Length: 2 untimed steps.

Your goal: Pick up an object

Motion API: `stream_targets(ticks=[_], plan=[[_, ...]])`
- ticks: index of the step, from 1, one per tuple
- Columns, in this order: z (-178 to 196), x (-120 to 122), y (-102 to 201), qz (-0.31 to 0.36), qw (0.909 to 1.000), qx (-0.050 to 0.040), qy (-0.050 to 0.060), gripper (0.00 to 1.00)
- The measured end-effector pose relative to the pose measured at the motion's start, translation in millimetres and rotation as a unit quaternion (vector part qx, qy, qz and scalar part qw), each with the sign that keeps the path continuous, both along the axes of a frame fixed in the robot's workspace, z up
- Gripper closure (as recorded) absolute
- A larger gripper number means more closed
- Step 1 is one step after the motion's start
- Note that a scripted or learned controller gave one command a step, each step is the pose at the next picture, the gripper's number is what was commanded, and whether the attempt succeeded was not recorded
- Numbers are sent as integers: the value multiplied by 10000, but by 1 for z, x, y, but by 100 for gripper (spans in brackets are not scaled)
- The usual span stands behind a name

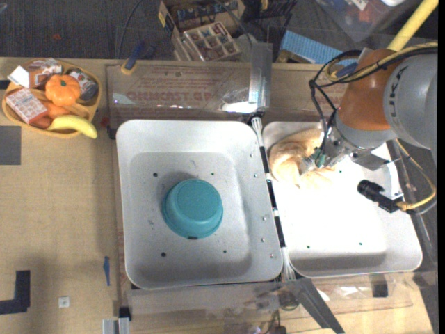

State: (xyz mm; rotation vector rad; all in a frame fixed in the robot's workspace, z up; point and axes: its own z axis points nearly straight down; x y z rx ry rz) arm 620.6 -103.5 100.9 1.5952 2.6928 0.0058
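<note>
Worktop (55,207) on the left bare and tan, with a basket (14,110) of toy food at its far left corner, a banana (73,124) on the basket's near rim. Left bin (139,145) holds a teal bowl (193,208) upside down near its middle, apart from every wall, open floor all round it. Bins sit edge to edge. Right bin (348,242): a pale tan bagel-like object (285,160) lies in the far left corner, close to the left wall. Gripper (320,160) is down just right of it, at or touching its right edge; cannot tell how the jaws stand. Near half of the right bin is open.
</note>
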Motion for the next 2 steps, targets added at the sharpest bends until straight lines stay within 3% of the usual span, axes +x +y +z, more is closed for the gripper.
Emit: stream_targets(ticks=[1, 2], plan=[[0, 0, 0, 2, 10000, -2, 0, 0], [-12, 45, -6, -356, 9993, 17, 114, 0]])
